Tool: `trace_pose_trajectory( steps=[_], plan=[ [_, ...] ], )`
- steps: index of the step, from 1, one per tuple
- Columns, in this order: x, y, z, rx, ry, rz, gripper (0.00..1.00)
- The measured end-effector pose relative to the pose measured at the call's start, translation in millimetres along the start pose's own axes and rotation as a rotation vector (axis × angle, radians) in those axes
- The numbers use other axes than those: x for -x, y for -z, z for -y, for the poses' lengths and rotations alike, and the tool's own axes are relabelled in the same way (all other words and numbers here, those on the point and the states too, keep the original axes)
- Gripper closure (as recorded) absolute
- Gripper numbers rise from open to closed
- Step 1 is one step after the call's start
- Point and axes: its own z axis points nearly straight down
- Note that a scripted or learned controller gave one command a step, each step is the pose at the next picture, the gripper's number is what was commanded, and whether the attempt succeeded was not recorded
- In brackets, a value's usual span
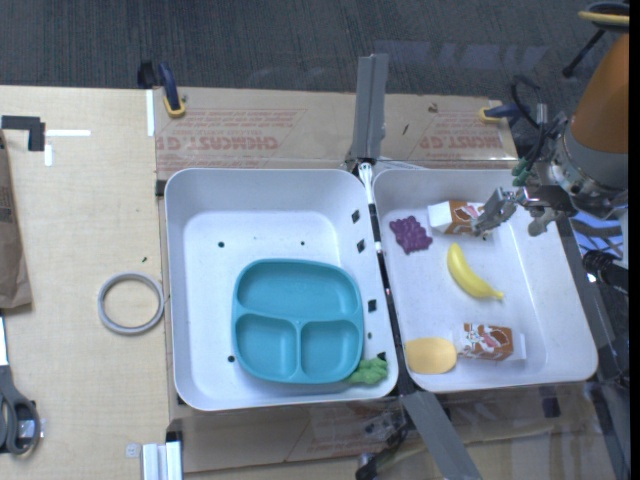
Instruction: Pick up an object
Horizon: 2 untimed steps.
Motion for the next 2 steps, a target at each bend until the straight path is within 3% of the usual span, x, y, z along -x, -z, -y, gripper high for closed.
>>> trace_pose_trajectory(
  steps=[1, 2],
  plan=[
    [-13, -105, 19, 0.001, -0.032, -0.001, 0.00],
    [-64, -56, 37, 0.004, 0.145, 0.000, 0.00]
  ],
)
